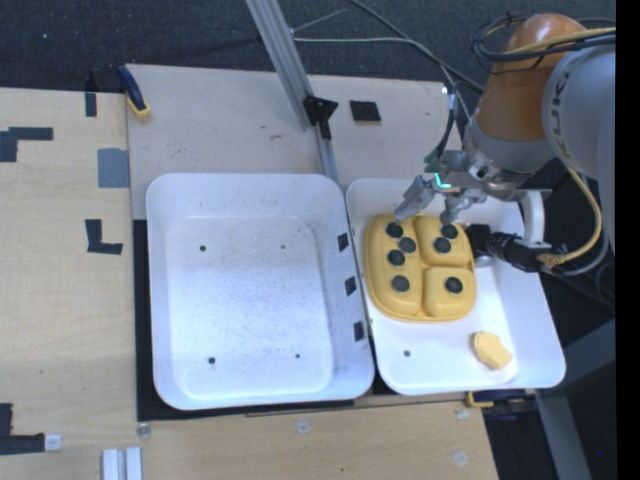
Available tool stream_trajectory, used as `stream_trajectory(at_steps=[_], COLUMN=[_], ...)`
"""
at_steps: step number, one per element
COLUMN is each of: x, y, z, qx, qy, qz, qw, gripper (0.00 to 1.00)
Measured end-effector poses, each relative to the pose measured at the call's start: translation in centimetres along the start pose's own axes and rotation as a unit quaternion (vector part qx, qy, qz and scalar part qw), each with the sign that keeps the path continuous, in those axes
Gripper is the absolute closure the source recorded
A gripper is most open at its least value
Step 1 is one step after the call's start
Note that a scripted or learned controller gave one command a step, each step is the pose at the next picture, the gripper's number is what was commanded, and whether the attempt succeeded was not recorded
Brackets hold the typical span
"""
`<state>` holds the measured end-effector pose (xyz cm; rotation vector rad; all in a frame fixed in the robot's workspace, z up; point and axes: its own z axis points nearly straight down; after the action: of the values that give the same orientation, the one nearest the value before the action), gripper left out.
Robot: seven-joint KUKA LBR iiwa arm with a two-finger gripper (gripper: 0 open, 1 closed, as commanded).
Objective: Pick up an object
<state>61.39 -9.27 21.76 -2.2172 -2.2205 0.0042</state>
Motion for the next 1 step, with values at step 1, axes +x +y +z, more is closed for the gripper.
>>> stream_trajectory(at_steps=[1], x=[0.0], y=[0.07], z=[-0.13], qx=[-0.001], qy=[0.0], qz=[0.0], qw=[1.0], gripper=[0.0])
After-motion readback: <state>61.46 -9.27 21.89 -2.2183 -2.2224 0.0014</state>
